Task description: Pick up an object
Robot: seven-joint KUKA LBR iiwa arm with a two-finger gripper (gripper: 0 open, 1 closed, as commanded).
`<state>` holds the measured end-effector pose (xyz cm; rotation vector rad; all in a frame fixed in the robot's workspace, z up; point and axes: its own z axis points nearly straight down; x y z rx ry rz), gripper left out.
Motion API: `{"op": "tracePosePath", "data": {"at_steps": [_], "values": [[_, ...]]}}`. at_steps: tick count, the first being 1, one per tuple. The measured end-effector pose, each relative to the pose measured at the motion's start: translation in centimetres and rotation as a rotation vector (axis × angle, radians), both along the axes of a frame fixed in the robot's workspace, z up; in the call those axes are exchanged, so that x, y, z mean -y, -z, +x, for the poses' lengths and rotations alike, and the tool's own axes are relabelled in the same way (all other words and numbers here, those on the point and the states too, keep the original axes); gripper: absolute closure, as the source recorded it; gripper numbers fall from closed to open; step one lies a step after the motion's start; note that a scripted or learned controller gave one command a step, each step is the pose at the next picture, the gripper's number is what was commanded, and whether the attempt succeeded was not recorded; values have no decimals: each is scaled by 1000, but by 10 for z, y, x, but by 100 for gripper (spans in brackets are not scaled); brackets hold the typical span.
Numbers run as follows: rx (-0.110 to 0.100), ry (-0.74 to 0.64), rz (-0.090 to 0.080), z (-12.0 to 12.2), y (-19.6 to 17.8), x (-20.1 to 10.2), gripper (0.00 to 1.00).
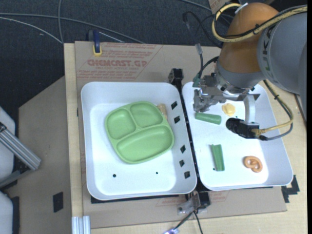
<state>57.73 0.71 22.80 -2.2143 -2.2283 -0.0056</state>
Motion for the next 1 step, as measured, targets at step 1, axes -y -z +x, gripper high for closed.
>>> {"op": "tracePosePath", "data": {"at_steps": [1], "values": [[-2,1,-1,5,10,-51,100]]}}
